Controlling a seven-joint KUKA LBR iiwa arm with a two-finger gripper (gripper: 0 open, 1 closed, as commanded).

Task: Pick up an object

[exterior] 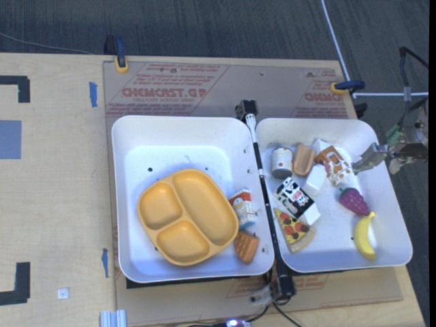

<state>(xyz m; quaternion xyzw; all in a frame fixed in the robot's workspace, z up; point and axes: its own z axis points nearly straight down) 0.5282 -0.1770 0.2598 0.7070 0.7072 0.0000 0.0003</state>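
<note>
Toys (320, 182) are scattered in the right bin (398, 240). "CHEMCAST GP" is printed on the board (163, 90) at twelve o'clock. The gripper (371, 157) is seen at the bin's three o'clock edge; its grip cannot be told.

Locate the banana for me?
The banana lies in the right bin, near its front-right corner, just below the purple grapes and right of the pizza slice.

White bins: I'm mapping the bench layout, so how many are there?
2. The left bin holds a yellow divided plate and small items at its right wall. The right bin beside it holds toy food, including a banana and grapes.
</note>
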